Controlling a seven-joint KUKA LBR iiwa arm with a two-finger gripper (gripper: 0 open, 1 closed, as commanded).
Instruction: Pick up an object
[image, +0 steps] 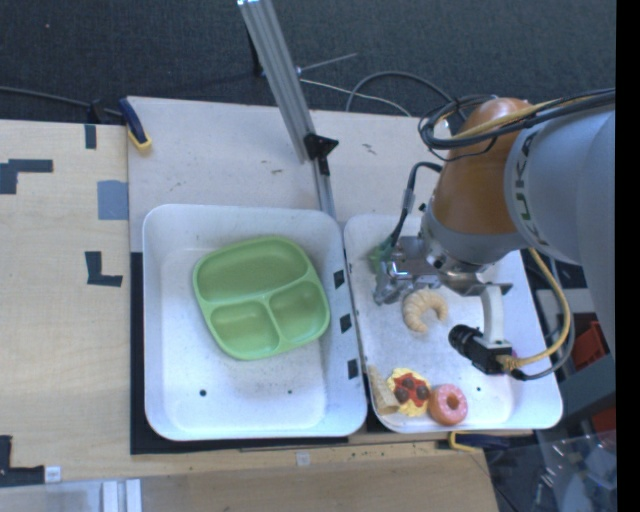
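Hovering over the right bin (530, 400), the gripper (388, 285) is sitting just left of the croissant (424, 308) (jaw gap impossible to tell, nothing visibly held). A donut (447, 404) and pizza slice (405, 390) are lying near the front; the green tray (262, 296) is resting in the left bin (170, 400).

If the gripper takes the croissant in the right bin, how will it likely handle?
The croissant looks like moulded toy food, so probably stiff and light. Its curved, tapering ends may slip from a pinch. Lying flat on the right bin, it seems unlikely to roll.
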